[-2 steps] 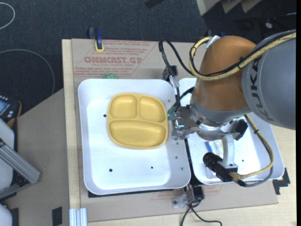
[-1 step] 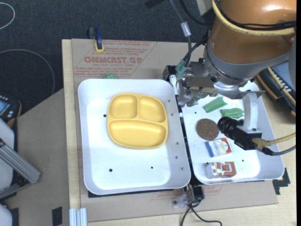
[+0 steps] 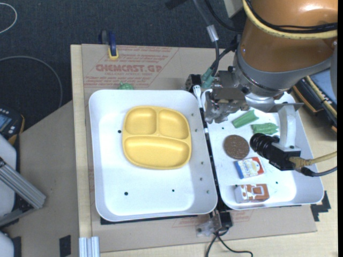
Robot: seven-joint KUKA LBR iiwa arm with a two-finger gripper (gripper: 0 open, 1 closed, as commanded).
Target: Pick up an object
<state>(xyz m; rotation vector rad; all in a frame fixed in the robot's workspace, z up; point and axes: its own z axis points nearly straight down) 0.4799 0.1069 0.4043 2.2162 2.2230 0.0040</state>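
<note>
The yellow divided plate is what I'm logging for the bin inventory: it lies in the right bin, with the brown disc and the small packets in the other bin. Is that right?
Not quite. The camera view shows the yellow divided plate lying in the left bin, not the right one. The brown disc and the small packets lie in the right bin, so they are indeed in the other bin.

yellow tray [image 3: 157, 137], brown disc [image 3: 236, 146] (round), white bins [image 3: 107, 159]
</note>
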